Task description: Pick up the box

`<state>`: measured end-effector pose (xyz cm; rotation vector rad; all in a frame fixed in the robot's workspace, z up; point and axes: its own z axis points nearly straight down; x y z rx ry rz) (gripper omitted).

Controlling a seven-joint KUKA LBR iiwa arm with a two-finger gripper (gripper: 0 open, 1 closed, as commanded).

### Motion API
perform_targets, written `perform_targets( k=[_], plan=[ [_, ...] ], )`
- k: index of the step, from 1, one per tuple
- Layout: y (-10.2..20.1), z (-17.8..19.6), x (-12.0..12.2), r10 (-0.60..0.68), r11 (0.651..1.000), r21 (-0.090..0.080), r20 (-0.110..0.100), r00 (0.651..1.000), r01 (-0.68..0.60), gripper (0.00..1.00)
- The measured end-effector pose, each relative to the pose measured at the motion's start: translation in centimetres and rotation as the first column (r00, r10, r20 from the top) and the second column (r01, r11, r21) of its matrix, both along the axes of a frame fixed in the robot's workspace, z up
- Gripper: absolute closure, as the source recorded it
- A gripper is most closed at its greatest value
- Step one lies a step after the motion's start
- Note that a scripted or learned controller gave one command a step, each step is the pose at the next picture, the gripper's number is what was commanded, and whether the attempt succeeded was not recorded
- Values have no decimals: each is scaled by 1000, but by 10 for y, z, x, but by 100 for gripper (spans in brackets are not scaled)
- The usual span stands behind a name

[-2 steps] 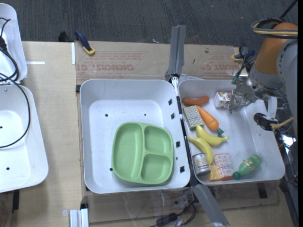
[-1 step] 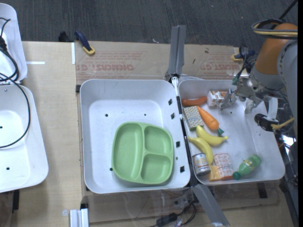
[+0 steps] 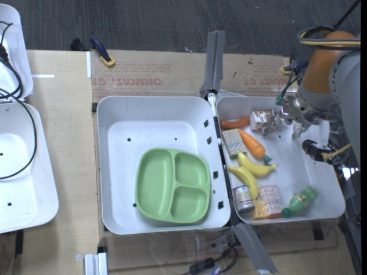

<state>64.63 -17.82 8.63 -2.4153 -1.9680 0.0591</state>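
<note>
Cardboard point(image 3: 137, 73) print mirrored, reads "CHEMC..."; box point(image 3: 233, 141) label illegible; gripper point(image 3: 285, 121) near.

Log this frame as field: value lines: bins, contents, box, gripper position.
left bin: holds a green divided plate
right bin: carrot, two bananas, can, green bottle, patterned box, small packets
box state: lying flat near the divider, beside the carrot, not gripped
gripper: over the right bin's far end, next to a white packet
grip: cannot tell from this view
</note>
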Motion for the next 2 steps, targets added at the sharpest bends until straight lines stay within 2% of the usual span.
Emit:
perform_targets(
  k=[1, 2],
  plan=[
    [3, 9, 2, 2, 1000, 4, 5, 1000, -2, 100],
    [2, 8, 0, 1, 1000, 4, -3, 1000, -1, 0]
  ],
)
